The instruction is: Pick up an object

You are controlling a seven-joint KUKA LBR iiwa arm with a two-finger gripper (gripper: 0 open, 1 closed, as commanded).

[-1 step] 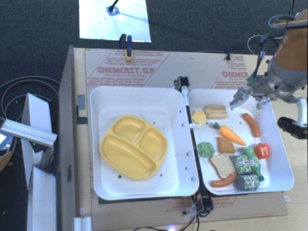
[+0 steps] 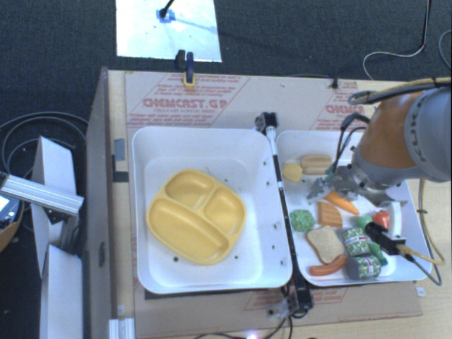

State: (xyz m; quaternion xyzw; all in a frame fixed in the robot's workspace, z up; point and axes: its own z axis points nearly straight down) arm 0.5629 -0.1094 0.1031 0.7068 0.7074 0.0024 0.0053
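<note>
crowding is the risk: the gripper (image 2: pixel 326 186), whose opening i cannot tell, hovers in the right bin (image 2: pixel 417 270) just beside the carrot (image 2: pixel 342 203), with the cracker (image 2: pixel 329 213) touching the carrot, so a descent may nudge or clip both.

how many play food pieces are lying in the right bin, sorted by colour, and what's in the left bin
Right bin, pieces I can make out:
Yellow or tan: 3, a lemon, a bread roll, a toast slice
Orange: 3, a carrot, a cracker, a sausage
Green: 3, a broccoli, two cans
Red: 1, partly hidden
Left bin: 1 yellow divided tray
Total: 11
</note>
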